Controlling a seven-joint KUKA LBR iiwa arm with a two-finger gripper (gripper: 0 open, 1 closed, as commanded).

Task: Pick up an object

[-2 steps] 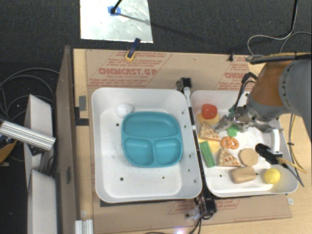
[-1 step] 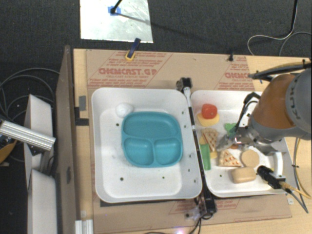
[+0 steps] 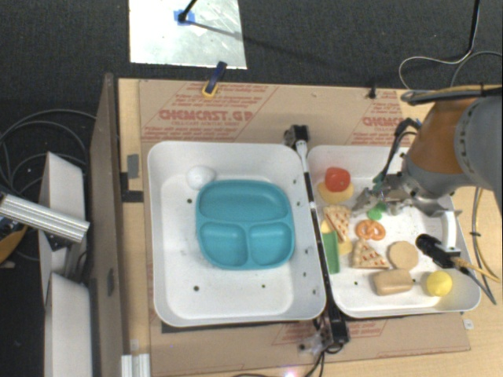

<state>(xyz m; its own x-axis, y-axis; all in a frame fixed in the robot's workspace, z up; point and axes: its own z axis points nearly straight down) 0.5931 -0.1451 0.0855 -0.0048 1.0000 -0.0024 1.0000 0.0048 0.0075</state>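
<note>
- Camera view: two white bins side by side on a cardboard-topped bench, left bin (image 3: pixel 169 210) mid-frame, right bin (image 3: pixel 464 297) centre right
- arm (image 3: pixel 452 144) comes in from the right edge and bends down into the upper half of the right bin
- gripper (image 3: pixel 383 199) is low over the right bin's floor, upper middle of that bin; can't tell if it's open or closed, or whether it has anything
- all the pickable stuff is in the right bin
- small green piece (image 3: pixel 376 211) just below-left of the gripper; touching or a hair apart, can't tell
- pretzel (image 3: pixel 369 230) just below the green piece, near the bin's middle
- tomato (image 3: pixel 338 179) in the bin's upper left, left of the gripper, sitting against a pale yellow chunk (image 3: pixel 333 195)
- sandwich wedge (image 3: pixel 339 222) below the chunk
- green stick (image 3: pixel 331 254) lies along the bin's left wall
- toast triangle (image 3: pixel 365 254) just right of the stick, below the pretzel
- round cookie (image 3: pixel 403 254) beside the toast, to its right
- bread roll (image 3: pixel 391 282) near the bottom wall, just under the cookie
- lemon (image 3: pixel 438 283) in the lower right corner
- left bin holds a blue divided tray (image 3: pixel 244 222), centred; a white ball (image 3: pixel 199 177) sits at the tray's upper left corner, well apart from the gripper
</note>
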